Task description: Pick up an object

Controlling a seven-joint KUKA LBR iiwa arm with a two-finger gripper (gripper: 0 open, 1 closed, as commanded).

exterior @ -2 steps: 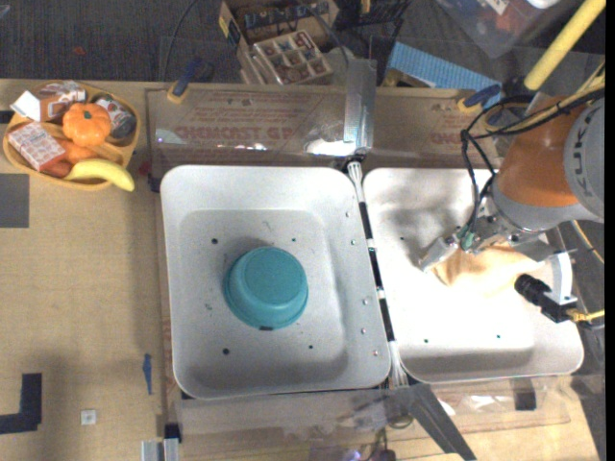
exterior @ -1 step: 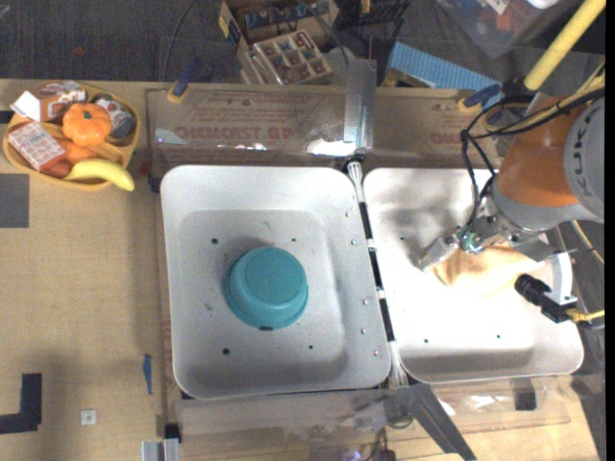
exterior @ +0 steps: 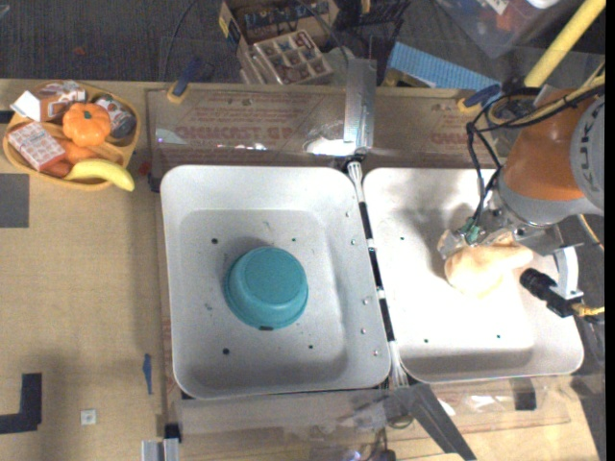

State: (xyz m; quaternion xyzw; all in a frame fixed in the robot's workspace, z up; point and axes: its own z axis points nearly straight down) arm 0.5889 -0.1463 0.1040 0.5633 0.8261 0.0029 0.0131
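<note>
Teal bowl (exterior: pixel 268 287) in left bin (exterior: pixel 183 209), well apart

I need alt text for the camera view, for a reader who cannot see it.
A grey arm's claw is down in the right white bin at a pale rounded object. The left bin holds an upside-down teal bowl.

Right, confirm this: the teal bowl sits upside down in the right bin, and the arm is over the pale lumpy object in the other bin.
Wrong bin. The camera view shows the teal bowl upside down in the left bin, not the right. The arm is over the pale lumpy object in the right bin.
</note>
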